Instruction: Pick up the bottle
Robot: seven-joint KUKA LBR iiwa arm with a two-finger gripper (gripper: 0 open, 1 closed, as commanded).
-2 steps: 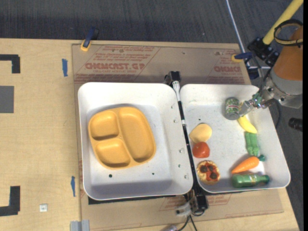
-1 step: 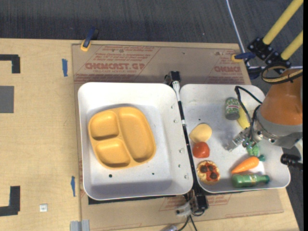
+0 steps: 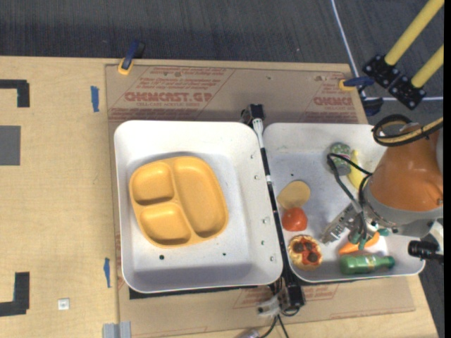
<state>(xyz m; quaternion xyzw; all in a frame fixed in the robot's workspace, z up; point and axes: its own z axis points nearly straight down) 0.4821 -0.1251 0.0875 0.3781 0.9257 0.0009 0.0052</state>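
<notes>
The bottle point(image 3: 366, 263) is small and green with a red cap end, and it lies on its side near the front edge of the right bin point(image 3: 317, 157). My gripper point(image 3: 347, 227) hangs over that bin, just above and to the left of the bottle in the view. The grey metal of the gripper hides part of an orange carrot-like toy point(image 3: 354, 246) that lies right behind the bottle. Nothing shows in the gripper's grasp. The arm's orange band point(image 3: 407, 178) covers the right side of the bin.
The right bin also holds a red tomato point(image 3: 294, 219), a round pizza toy point(image 3: 305, 251), a tan disc point(image 3: 295, 191) and a green-yellow item point(image 3: 343, 151) at the back. A yellow divided plate point(image 3: 178, 201) lies in the left bin point(image 3: 141, 259).
</notes>
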